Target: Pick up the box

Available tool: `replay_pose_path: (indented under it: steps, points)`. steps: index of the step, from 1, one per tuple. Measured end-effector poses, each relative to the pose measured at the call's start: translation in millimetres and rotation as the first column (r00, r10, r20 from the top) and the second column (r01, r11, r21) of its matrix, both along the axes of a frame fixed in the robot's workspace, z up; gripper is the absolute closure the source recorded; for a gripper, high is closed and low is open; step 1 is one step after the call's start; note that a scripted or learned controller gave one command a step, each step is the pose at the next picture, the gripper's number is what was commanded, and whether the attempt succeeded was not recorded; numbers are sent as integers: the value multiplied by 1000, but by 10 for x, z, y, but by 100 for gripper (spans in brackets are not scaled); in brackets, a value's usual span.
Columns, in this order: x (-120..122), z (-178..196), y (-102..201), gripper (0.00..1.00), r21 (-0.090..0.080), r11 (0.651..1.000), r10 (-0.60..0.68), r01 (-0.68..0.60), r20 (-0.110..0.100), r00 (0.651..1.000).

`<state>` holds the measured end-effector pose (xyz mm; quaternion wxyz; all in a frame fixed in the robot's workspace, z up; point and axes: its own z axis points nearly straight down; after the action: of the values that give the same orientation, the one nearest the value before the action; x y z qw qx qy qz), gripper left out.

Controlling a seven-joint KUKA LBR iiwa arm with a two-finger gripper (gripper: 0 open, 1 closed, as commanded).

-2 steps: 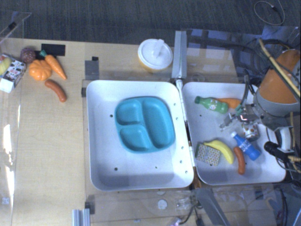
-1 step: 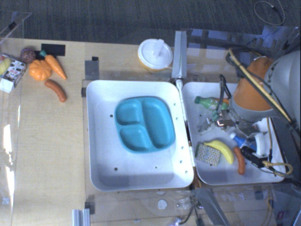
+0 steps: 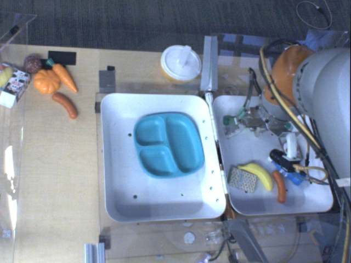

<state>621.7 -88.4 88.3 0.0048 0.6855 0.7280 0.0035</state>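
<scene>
Starting at the near end of the right bin (image 3: 323,204): the box (image 3: 242,179), a small speckled square, lies flat close to the near-left corner. A banana (image 3: 259,175) is right up against its right side, looks like touching, curving off toward the bin's middle. Just past the banana's tip, a red sausage (image 3: 281,187) lies pointing away from me. All three are bunched together along that near wall.

Moving up the same bin, the gripper (image 3: 242,120) hangs over the far half, well apart from the box. From here I cannot tell whether it is spread or closed, and I see nothing held in it. The grey arm (image 3: 323,97) comes in from the right, with its orange band (image 3: 285,70) at the far right corner of the bin.

Over to the left bin (image 3: 118,196): a blue divided plate (image 3: 169,144) sits in the middle, flat on the floor of it.

Beyond both bins, a white lidded cup (image 3: 180,62) stands on the bench (image 3: 49,174) near the far edge of the left bin. Far left on the bench I have a second sausage (image 3: 65,105), then a small pumpkin (image 3: 46,81) with a carrot (image 3: 67,77) just beside it.
</scene>
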Motion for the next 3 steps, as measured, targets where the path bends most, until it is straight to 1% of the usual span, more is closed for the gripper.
replay_pose_path:
  steps: [1,2,3]
  points:
    - [-440,365,-311,0,1,1000,-15,15,-8,1000]
    - [416,-21,-264,0,-2,993,-118,118,-42,992]
    - [-739,678,-380,0,2,993,-116,116,-8,993]
